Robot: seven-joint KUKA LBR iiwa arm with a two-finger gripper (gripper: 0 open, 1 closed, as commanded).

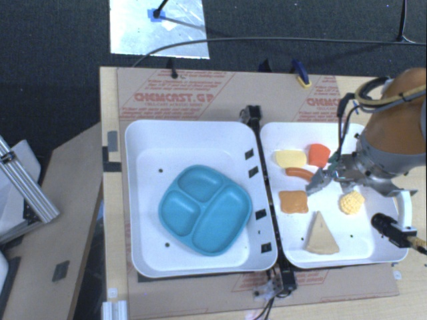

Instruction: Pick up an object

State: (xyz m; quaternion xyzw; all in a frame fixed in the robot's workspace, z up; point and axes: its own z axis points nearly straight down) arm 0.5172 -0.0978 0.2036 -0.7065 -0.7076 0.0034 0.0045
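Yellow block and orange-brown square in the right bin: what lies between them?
In the camera view, the red-orange sausage lies between the yellow block and the orange-brown square.

The arm is bulky and rounded, with an orange band above a grey wrist section. Dark cables loop along its upper side. Below the wrist sits the gripper, a cluster of dull grey metal parts.

Blue tray; white bins; yellow block; orange wedge
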